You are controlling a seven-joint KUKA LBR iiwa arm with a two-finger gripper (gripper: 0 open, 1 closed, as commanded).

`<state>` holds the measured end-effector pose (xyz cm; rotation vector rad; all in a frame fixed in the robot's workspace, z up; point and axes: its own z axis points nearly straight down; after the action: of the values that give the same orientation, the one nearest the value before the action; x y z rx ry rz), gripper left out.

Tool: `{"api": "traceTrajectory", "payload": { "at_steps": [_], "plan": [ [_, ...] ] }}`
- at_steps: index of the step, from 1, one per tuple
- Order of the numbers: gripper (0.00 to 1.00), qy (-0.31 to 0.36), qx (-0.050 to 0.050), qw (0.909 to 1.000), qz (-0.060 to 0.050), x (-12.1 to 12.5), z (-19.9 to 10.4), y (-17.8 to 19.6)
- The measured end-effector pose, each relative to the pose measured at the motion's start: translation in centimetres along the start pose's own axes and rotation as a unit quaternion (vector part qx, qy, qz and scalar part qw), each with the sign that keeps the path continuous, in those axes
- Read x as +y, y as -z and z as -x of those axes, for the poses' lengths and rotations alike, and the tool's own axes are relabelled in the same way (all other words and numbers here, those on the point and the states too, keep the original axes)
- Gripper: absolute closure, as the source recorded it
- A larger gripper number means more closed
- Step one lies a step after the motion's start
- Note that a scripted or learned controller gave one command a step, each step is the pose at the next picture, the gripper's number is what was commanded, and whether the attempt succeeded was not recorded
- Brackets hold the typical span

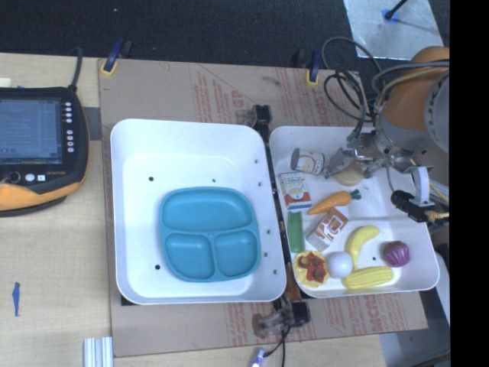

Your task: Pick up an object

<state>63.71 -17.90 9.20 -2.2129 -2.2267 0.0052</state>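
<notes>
My gripper (345, 164) is low over the back of the right bin (428, 281), reaching in from the right. A tan rounded object (349, 178) lies right beneath it, partly hidden by it. A small white can (308, 161) lies just to its left. An orange carrot (331, 202) lies in front of the gripper, beside a small carton (295, 189). Further forward are an orange-and-white box (327, 228), a banana (361, 243), a purple piece (396, 253), a corn cob (368, 278), a white egg (339, 264) and a green bar (296, 232).
The left bin (130, 205) holds a blue divided plate (208, 232). A red-and-yellow food piece (311, 268) sits at the right bin's front left. Cables (348, 82) loop behind the right bin. A tablet pendant (34, 147) lies at the far left.
</notes>
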Motion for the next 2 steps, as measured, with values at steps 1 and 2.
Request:
{"api": "traceTrajectory", "payload": {
  "at_steps": [1, 2],
  "plan": [
    [1.00, 0.001, 0.000, 1.0000, -0.001, -0.02, 0.15, 1.13],
    [0.00, 0.001, 0.000, 1.0000, -0.001, -0.02, 0.15, 1.13]
  ]
}}
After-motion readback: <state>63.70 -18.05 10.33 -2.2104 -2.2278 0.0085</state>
